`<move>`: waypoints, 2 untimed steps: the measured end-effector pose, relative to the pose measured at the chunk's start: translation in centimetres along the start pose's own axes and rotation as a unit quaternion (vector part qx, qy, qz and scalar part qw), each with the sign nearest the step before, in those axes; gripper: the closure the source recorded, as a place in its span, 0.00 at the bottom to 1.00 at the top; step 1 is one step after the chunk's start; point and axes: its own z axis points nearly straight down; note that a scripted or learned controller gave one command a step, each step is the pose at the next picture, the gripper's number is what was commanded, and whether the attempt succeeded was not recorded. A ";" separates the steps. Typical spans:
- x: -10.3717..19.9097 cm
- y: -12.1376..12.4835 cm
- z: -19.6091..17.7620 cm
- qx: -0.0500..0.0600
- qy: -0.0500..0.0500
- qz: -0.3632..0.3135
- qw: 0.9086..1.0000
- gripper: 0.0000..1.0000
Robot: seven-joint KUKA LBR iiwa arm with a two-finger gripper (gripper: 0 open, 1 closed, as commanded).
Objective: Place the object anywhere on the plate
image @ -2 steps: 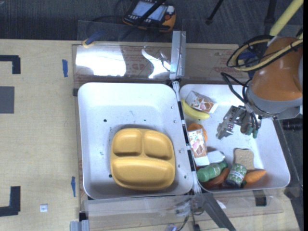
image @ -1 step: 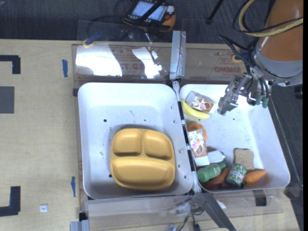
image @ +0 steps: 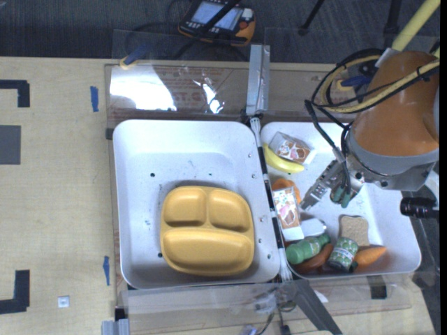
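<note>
Yellow plastic, your sectioned plate [image: 207, 229] is lying in the left bin [image: 133, 187], well left of the pincer [image: 328, 187], long axis running across. The pincer is hanging over the right bin [image: 405, 250]; you cannot tell its grip. Below it, bread [image: 354, 229], a can [image: 343, 253] and a carton [image: 287, 208] are crowding the floor.

A black handheld controller [image: 215, 18] is sitting beyond the far edge of the left bin [image: 133, 187], its screen glowing. Blue tape marks [image: 94, 98] are showing on the bench [image: 49, 187] to that bin's left, and black corner markings [image: 19, 93] are lying farther left.
</note>
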 end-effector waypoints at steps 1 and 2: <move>3.8 5.2 4.5 0.000 0.000 -0.053 0.999 1.00; 5.5 10.8 8.9 -0.001 0.000 -0.188 0.982 1.00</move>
